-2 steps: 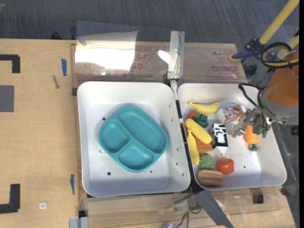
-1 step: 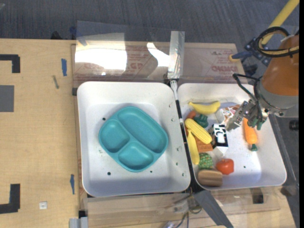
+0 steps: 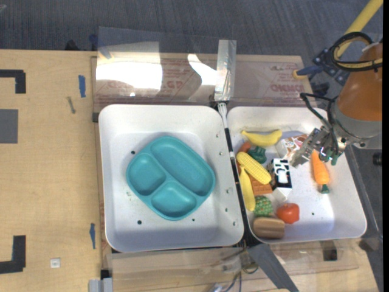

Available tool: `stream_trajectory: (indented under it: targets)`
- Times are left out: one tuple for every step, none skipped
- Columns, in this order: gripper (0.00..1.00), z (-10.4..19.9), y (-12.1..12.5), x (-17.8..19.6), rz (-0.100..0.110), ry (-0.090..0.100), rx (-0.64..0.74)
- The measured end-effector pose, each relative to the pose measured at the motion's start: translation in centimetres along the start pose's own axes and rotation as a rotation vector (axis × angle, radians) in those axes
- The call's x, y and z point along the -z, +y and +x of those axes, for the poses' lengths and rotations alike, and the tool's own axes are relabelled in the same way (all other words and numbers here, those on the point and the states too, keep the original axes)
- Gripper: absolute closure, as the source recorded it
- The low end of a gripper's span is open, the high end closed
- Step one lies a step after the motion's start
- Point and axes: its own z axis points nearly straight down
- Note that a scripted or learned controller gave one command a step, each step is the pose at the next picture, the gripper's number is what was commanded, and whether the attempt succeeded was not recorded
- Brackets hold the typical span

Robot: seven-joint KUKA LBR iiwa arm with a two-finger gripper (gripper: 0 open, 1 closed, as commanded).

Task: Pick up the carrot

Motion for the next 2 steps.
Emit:
stream_trajectory:
  targets:
    - [1.00, -1.3, 7.7, 4.1, -0.002, 0.005, 0.047]
    - [1.00, -6.2, 1.0, 9.5, 0.003, 0.000, -0.006]
